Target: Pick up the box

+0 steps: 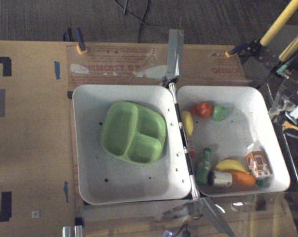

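Note:
The box is a small orange and white carton lying near the right wall of the right bin, towards its front corner. It lies tilted, just right of a yellow banana and an orange carrot.
The left bin holds a green divided plate. In the right bin lie a second banana, a red tomato, a green fruit, a green bottle and a small can. Yellow-handled clamps stand at the back right.

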